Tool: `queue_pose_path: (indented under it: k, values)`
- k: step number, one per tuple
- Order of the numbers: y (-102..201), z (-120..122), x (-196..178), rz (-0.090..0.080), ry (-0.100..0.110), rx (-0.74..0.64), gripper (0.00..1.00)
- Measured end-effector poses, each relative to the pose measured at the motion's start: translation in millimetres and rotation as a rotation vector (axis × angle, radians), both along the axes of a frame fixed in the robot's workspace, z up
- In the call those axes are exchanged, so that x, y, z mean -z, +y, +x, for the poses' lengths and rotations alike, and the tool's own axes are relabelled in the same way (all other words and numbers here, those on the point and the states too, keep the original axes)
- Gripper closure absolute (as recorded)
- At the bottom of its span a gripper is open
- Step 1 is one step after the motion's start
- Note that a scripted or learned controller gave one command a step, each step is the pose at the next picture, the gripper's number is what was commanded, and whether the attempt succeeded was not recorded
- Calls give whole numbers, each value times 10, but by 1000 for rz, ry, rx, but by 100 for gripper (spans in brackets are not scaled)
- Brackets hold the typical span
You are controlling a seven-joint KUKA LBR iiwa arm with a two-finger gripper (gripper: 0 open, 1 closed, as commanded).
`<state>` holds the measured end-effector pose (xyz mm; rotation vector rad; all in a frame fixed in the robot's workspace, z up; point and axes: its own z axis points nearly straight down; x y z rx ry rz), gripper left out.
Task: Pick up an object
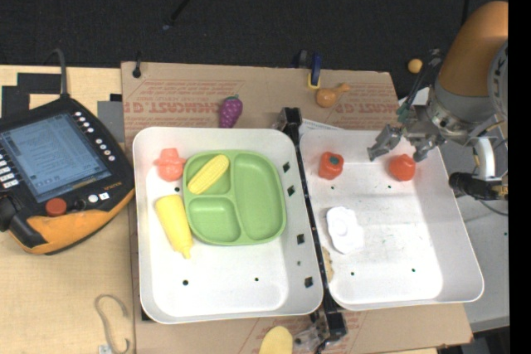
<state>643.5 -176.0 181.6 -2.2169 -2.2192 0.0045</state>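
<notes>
My gripper (401,147) hangs over the far right part of the right bin (431,278), fingers spread and open. A red tomato-like ball (402,168) lies on the bin floor just in front of the fingertips, not between them. To its left in the same bin stands a red item with a green top (330,166). A white lumpy object (343,229) lies nearer the front. The left bin (216,294) holds a green divided plate (245,207) with a corn cob (207,173) on it, a yellow piece (174,224) and a pink piece (168,164).
A purple grape bunch (230,110) and an orange-yellow toy (330,95) lie on the cardboard behind the bins. A yellow object (276,339) sits in front of them. A teach pendant (54,170) rests on the bench at the left.
</notes>
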Motion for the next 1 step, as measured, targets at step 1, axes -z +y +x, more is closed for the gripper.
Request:
queue_pose_path:
  k: [1]
  values:
    - [49,6,640,0,0,-3,0]
